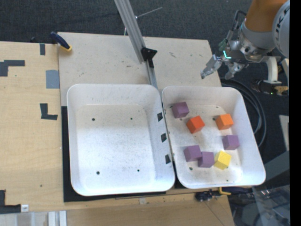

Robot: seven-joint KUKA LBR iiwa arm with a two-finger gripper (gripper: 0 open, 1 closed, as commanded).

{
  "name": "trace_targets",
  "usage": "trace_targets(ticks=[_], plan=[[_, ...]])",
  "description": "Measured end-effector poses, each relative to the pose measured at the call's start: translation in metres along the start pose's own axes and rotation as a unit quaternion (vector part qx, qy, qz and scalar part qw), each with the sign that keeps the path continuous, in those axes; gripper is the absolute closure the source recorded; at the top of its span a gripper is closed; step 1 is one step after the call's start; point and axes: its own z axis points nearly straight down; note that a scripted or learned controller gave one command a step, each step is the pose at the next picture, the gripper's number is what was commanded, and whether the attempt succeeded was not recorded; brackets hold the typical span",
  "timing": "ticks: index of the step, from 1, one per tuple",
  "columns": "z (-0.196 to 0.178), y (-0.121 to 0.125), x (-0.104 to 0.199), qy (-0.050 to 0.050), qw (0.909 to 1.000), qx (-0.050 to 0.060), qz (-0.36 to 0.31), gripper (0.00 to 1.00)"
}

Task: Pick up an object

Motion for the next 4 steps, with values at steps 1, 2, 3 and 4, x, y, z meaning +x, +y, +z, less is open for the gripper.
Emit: trace_targets(ticks=[1,2,3,4], plan=[[-0.003,0.001,0.0,-0.001,1.0,-0.002,-0.001,0.0],[0.042,-0.004,0.003,-0.001,1.0,0.0,-0.001,0.0],[0.107,-0.005,0.007,0.0,1.0,0.001,-0.001,0.0],[0.152,0.001,0.008,-0.001,1.0,-0.002,0.0,0.0]])
